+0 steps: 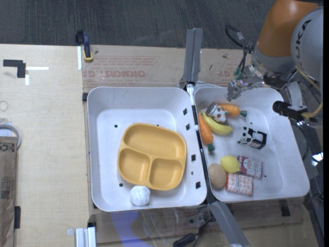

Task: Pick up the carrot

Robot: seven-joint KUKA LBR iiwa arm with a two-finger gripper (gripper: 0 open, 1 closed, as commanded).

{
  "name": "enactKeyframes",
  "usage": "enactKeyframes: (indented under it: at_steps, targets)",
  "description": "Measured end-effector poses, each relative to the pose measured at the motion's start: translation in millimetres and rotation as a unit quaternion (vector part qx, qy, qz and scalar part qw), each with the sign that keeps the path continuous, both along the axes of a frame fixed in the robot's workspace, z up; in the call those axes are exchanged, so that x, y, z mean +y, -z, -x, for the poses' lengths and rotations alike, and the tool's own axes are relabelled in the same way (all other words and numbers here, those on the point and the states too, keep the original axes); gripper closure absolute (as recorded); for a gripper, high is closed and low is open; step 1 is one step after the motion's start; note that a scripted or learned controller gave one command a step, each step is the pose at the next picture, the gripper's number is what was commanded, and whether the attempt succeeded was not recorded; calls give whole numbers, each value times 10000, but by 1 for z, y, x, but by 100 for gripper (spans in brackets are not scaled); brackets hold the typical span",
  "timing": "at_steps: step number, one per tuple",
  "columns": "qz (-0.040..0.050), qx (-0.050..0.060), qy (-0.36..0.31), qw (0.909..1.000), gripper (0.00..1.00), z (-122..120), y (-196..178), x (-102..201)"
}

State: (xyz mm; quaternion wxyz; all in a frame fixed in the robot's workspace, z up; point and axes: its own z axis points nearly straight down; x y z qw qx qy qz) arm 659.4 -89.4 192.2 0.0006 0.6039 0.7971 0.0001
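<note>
orange carrot [205, 130] lies in the right bin [288, 158], below and left of the gripper [237, 89], tucked against a banana [218, 125]. a second carrot [232, 109] sits just beneath the gripper. the gripper hovers at the bin's far rim, holding nothing; how wide it stands, cannot tell.

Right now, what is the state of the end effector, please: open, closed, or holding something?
End effector: cannot be told; it hovers above the far edge of the right bin, apart from both carrots.
</note>
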Motion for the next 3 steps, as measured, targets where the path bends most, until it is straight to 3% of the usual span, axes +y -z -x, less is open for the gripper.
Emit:
enactKeyframes:
  at_steps: [1,2,3]
  targets:
    - [1,3,2,10000,0,0,0,0]
    - [1,-6,-708,9975,0,0,86,-49]
    - [2,-3,-1633,9866,0,10,99,-68]
